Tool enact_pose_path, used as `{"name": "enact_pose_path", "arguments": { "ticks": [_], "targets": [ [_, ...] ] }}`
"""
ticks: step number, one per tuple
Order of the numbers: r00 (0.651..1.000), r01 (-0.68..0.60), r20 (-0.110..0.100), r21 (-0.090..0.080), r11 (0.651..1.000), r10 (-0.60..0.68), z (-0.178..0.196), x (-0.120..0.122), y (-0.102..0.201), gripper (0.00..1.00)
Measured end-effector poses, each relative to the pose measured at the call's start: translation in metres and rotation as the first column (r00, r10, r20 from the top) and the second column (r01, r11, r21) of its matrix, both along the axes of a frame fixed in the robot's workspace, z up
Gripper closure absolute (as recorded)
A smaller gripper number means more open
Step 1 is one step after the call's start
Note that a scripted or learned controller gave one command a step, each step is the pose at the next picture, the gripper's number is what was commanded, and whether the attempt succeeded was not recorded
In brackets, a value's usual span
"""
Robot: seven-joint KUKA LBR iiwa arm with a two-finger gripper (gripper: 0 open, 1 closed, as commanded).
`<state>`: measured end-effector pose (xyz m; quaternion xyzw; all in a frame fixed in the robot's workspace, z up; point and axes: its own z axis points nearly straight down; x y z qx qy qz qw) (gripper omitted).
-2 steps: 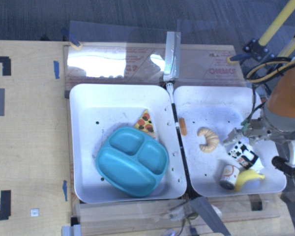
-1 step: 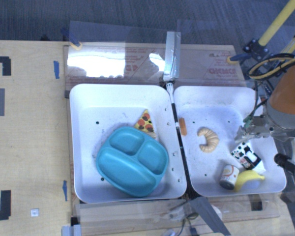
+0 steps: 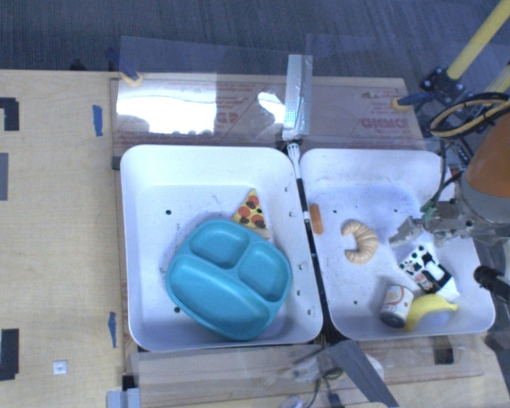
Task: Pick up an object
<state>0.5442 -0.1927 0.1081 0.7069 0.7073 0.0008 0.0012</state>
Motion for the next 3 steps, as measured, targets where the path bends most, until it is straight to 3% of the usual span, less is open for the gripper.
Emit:
{"name": "enact_pose_path", "arguments": {
  "ticks": [1,2,3],
  "targets": [
    [0.998,-0.069,0.003,0.005,0.998,0.069,-0.020,-0.028,-0.007,0.00],
    [0.998,-0.066,0.006,0.000,0.998,0.066,-0.010,-0.028,-0.009,1.00],
    [0.998,-0.070,0.007,0.001,0.998,0.070,0.103,-0.037,0.082,1.00]
  ]
}}
